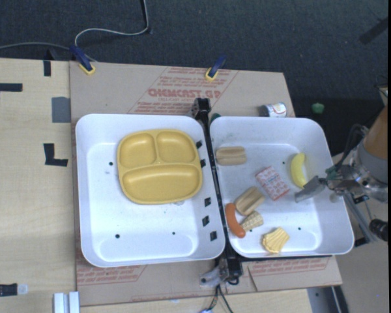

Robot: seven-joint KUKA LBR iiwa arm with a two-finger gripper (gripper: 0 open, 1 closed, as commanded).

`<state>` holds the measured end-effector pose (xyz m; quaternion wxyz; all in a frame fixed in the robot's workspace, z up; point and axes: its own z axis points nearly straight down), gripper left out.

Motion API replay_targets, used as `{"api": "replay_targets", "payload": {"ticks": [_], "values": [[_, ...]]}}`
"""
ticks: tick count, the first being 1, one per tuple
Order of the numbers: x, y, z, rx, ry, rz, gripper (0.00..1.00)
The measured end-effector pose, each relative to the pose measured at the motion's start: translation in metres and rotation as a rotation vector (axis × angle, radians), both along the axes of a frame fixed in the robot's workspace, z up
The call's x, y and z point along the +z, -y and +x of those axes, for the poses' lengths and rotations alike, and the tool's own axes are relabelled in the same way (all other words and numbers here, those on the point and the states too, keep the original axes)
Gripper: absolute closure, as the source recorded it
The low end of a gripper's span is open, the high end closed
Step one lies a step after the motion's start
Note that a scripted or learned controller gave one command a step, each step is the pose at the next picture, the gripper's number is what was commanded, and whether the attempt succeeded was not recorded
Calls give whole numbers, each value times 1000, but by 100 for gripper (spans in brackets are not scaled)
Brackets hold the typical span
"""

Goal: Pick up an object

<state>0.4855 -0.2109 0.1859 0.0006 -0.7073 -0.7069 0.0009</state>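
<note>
Reaching in from the right, the tool [311, 189] is seen low over the right bin [316, 135], near its right wall. Whether it is parted or closed cannot be told, and nothing is seen gripped by it. A banana [299, 169] lies just beside the tool, up and to its left. A pink packet [272, 182] is placed near the banana, toward the bin's middle. A bun [231, 156] rests near the divider at the upper left of this bin. Lower down, a brown bread piece [249, 200], a sausage [234, 221] and a corn piece [253, 222] are grouped closely, the sausage nearest the divider. A yellow ridged piece [275, 240] lies by the front wall. In the left bin [91, 194], a yellow divided plate [160, 165] is set toward the back. Both bins are carried on a cardboard sheet [117, 93] on the tabletop [19, 175], held by two yellow clips [85, 62].
</note>
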Motion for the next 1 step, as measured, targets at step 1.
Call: {"api": "replay_targets", "payload": {"ticks": [1], "values": [[-99,-57,70,3,9,0,0]]}}
